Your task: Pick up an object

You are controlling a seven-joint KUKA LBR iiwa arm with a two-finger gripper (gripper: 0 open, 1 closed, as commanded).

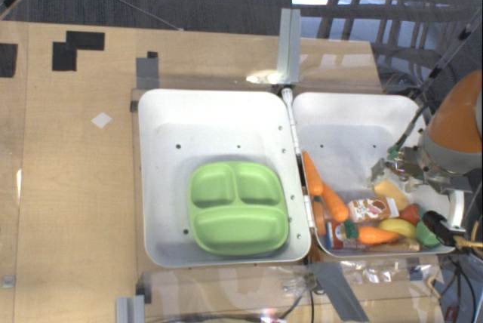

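Green plate [238, 208] sat in the left bin [162, 118]. The gripper [394, 167] hung over toy food [373, 223] in the right bin [339, 118]. I could not tell how its fingers stood.

I'm seeing a green divided plate [238, 208] lying in the white bin [162, 155] next to the one the gripper [394, 161] is hanging over, well apart from it. The wooden table [68, 186] is carrying both bins. Black patches [75, 48] are sitting on it, farther from the gripper than the plate.
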